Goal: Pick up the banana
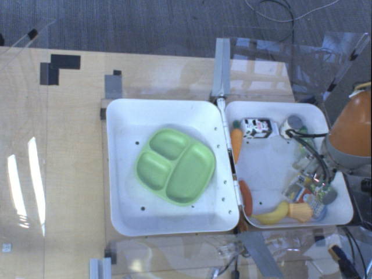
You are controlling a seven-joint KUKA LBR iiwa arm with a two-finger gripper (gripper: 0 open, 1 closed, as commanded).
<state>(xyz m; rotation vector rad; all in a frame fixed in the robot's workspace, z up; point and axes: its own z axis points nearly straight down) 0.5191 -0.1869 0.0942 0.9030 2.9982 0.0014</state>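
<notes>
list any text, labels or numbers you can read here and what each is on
None can be read.
The black and white packet at the back of the right bin carries print, too small and blurred to read.
The items under the pincer near the banana show colour patches, with no letters I can make out.

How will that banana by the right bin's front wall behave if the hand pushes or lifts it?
The banana looks smooth and curved, so it may pivot or slip rather than slide straight. It lies against the right bin wall beside a red piece, likely crowding any grasp.
</notes>
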